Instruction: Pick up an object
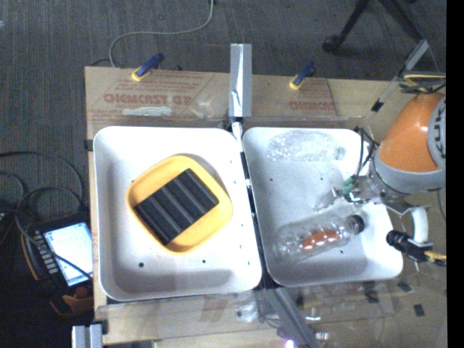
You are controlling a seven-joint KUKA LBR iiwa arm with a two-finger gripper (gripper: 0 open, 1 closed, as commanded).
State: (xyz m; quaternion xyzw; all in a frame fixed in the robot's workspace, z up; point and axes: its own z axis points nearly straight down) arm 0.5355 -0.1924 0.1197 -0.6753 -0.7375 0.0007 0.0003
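Camera view puts the claw [353, 188] low in the right bin [290, 267], just above the clear bottle [319, 236]; whether it is apart or together I cannot tell. Approach seems the step in hand, and the next move calls for settling squarely over the bottle.

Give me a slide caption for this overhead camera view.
Arm over right bin near clear bottle; yellow-and-black tray in left bin.

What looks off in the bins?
Nothing spilled or broken. The clear plastic bottle lies on its side, angled, in the right bin, with something orange inside. The yellow tray with black ridged insert sits skewed in the left bin. The hand is over the right bin.
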